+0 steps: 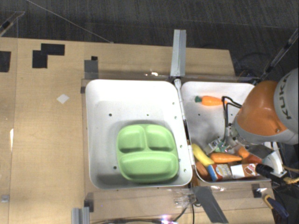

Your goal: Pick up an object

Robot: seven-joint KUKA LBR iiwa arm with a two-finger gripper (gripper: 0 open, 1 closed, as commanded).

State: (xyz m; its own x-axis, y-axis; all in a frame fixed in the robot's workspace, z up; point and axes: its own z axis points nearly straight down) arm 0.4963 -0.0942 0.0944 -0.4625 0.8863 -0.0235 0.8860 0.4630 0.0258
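We have the grey arm with its orange band point(261, 111) reaching down into the right-hand shallow white bin point(205, 120), and its gripper point(223, 143) sits low over the cluster of toy food at that bin's near edge. Whether anything is caught there we cannot tell — the wrist hides that part.

The likeliest target, in our judgement, is the long orange plastic carrot point(225, 157) lying just beside the gripper, flanked by a yellow banana-shaped piece point(202, 155) and a flat printed box point(231, 171). Its long axis runs roughly left to right across the view, nearly level; which end is the tip is too small to read.

To do this step well, we would close across the carrot's short width, near the middle of its length, and come straight down so the neighbours are not nudged. The pieces touch one another, so a skewed approach could pinch two at once.

A second orange carrot with a green top point(210, 101) lies apart near the far wall, green end pointing left — an easier, uncrowded pick. The green divided plastic tray point(147, 153) fills the left bin point(100, 125).
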